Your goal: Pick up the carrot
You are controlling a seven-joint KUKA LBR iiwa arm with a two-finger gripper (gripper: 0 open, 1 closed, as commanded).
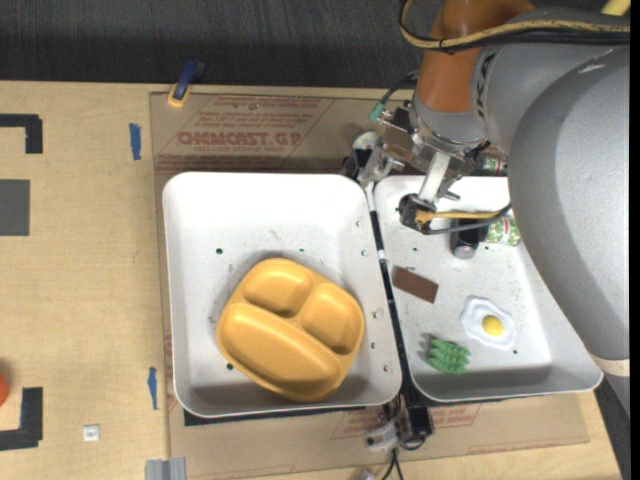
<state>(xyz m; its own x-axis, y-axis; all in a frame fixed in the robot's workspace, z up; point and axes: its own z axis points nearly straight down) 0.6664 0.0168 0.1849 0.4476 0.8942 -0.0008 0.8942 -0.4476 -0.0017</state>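
My gripper (461,240) hangs low over the back left part of the right bin (560,368), under the grey arm with its orange band. The arm covers much of that bin's back and right side. A brown flat rectangle (414,285) lies just in front of the gripper, apart from it. At the far left edge of the bench a small orange-red thing (3,389) is cut off by the frame, and I cannot tell what it is.
A large yellow bread-like lump (290,326) fills the middle of the left bin (190,208). The right bin also holds a fried egg (489,322), a green leafy piece (446,354) and a green-and-white thing (503,232) beside the arm.
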